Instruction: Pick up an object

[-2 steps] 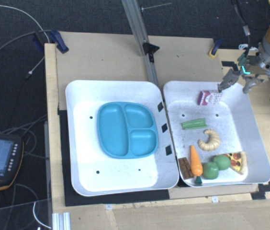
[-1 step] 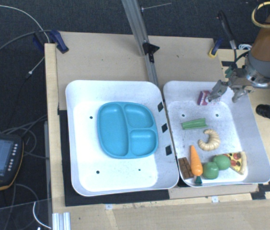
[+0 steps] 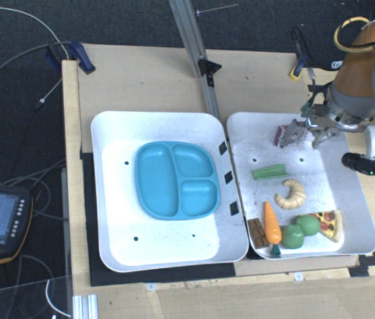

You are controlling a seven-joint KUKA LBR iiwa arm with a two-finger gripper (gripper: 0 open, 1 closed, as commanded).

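At the near edge of the right bin [image 3: 354,241] lie the carrot [image 3: 272,224], green fruit [image 3: 294,236] and pizza slice [image 3: 328,224]. The croissant [image 3: 290,193], mid-bin, looks light, rigid and slightly slick; grip across its thick middle. Farther back hovers the claw [image 3: 305,131]; its state cannot be told.

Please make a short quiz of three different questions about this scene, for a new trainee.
1. True or false: the blue plate lies in the left bin.
2. Which item lies nearest the pincer?
A. the purple item
B. the carrot
C. the pizza slice
3. Fill in: the croissant lies just below the ___ stick.

Key: 1 true; 2 A; 3 green.
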